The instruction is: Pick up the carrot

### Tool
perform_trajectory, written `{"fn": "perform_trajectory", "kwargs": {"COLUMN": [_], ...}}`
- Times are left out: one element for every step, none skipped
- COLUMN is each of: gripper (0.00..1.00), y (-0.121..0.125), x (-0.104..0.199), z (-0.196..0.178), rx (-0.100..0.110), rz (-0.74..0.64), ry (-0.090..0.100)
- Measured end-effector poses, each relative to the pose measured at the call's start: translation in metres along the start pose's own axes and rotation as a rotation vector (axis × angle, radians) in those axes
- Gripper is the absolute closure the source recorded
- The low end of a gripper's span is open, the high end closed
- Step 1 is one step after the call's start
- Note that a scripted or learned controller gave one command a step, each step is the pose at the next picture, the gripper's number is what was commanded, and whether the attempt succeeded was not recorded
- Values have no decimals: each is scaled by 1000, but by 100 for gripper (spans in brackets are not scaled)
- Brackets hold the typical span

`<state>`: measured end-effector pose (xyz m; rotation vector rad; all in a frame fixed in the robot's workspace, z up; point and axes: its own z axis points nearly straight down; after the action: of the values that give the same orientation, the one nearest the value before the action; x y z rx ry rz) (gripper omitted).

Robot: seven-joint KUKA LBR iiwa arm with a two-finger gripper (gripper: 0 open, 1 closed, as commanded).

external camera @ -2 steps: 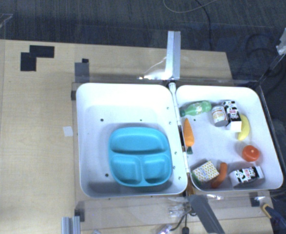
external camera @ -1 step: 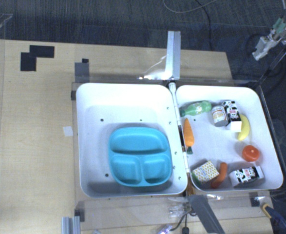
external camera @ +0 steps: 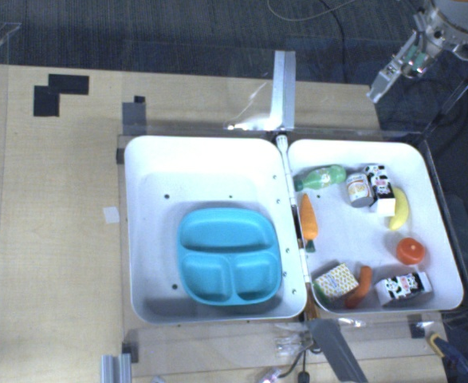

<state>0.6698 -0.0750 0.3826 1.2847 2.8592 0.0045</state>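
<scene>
Two white bins sat side by side on the tabletop [external camera: 50, 214], and the carrot [external camera: 307, 218] lay in the right bin [external camera: 433, 183], pressed close along its left wall — right beside the divider between the bins. Just above the carrot was a green bottle [external camera: 321, 177]; to the carrot's right stood a small jar [external camera: 358, 190], a milk carton [external camera: 379, 183] and a banana [external camera: 399, 209]. Farther right of the carrot was an orange round fruit [external camera: 410, 250]. Below the carrot lay a patterned packet [external camera: 336, 280], a sausage [external camera: 361, 285] and a second carton [external camera: 403, 287]. Left of the carrot, the left bin [external camera: 150, 182] held a blue divided tray [external camera: 228, 254]. The gripper [external camera: 393, 72] hung well above and right of the carrot, outside the bins — whether its fingers were spread or closed could not be told.
</scene>
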Motion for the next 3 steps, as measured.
{"fn": "perform_trajectory", "kwargs": {"gripper": [100, 100, 100], "y": [-63, -37, -18], "x": [-53, -32, 32], "z": [-57, -39, 4], "rx": [-2, -2, -2], "rz": [-356, -679, -829], "ry": [-6, -4, -2]}}
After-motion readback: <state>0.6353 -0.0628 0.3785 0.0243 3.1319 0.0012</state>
